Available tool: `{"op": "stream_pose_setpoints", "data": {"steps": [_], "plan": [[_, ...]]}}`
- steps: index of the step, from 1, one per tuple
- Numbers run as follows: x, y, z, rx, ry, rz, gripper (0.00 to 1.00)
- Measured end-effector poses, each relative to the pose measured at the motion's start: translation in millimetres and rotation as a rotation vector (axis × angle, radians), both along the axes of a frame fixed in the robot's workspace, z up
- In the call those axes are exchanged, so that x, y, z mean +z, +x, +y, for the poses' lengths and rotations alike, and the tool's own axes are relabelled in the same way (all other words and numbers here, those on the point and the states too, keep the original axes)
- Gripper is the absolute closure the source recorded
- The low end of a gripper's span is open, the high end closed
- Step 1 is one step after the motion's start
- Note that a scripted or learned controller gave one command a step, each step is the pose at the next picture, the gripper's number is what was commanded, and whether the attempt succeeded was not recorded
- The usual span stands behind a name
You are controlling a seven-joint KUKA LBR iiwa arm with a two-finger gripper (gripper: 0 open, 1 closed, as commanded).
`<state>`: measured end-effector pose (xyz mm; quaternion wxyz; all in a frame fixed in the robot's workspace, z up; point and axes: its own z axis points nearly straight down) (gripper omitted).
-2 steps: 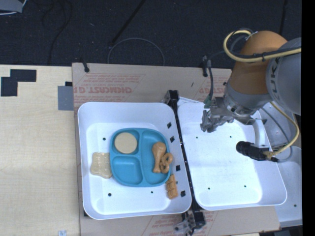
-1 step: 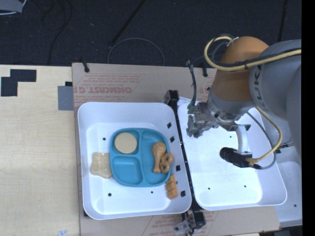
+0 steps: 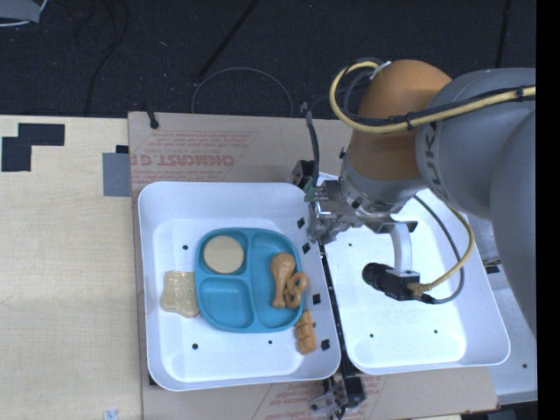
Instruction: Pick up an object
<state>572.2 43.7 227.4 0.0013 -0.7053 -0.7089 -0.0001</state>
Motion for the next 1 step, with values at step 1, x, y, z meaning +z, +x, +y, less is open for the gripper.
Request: {"op": "stream_pose_setpoints", "data": {"steps": [1], "plan": [[6.1, -4.2, 45.7, -0.001, -0.001, 0.001, 1.00]]}}
